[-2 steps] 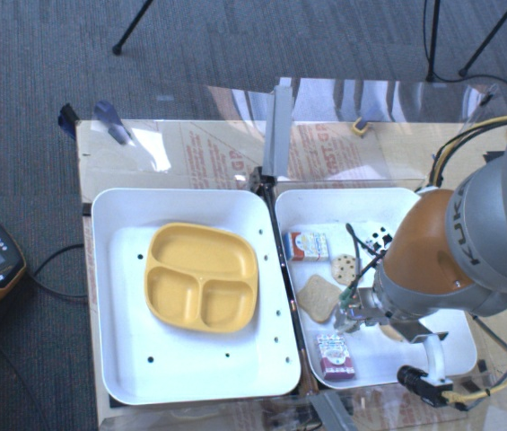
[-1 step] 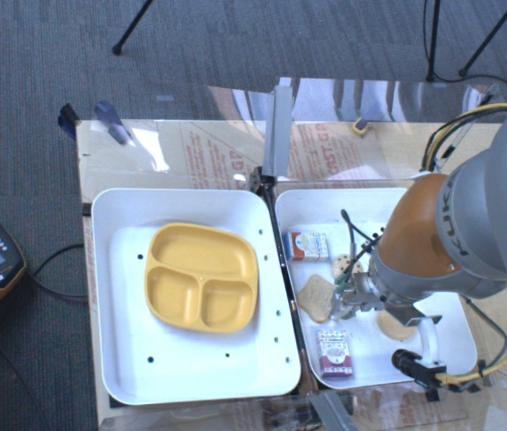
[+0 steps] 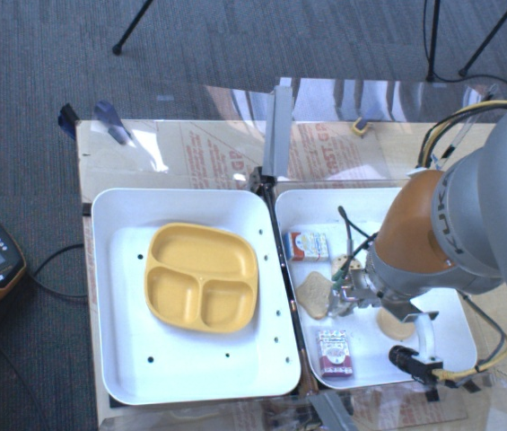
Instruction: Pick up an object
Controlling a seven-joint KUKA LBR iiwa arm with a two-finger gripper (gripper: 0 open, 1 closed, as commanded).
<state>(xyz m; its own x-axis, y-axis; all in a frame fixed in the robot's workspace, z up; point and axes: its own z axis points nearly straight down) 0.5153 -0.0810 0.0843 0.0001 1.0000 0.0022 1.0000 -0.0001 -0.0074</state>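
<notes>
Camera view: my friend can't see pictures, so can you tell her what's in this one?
A grey and orange robot arm reaches from the right into the right white bin, which holds a small red and white box, a tan lump and a dark red packet. The left white bin holds a yellow divided tray.
</notes>
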